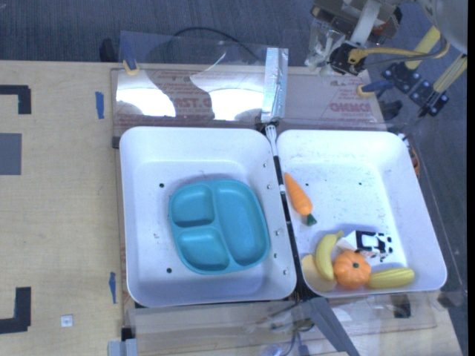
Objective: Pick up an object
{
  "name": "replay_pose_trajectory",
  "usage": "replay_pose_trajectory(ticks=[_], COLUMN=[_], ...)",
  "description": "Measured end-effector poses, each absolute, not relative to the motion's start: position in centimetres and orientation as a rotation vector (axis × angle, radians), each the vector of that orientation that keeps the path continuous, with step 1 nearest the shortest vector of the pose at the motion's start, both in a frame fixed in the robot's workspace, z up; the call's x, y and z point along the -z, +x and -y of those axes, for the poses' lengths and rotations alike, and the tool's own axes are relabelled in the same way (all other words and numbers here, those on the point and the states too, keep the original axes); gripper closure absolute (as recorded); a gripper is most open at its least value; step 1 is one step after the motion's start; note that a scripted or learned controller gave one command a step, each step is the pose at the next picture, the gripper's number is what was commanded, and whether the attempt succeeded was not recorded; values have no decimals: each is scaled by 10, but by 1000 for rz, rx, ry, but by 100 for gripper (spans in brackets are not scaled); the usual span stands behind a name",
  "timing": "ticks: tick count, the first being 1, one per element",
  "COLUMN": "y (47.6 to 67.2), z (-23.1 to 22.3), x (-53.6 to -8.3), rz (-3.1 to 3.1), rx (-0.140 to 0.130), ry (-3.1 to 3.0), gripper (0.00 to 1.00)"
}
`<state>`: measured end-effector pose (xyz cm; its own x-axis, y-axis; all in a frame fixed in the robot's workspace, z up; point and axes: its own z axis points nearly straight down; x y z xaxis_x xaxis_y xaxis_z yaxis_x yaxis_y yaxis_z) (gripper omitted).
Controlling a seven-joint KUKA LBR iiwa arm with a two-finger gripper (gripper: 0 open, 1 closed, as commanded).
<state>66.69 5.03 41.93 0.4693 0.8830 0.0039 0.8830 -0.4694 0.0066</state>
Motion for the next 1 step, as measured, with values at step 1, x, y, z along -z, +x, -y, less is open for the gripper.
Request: replay_pose_trajectory(ticks=[1], y=[665], z=[-145], x=[-370], rz=[-1523], rx=[13], ry=[2754], gripper=[100])
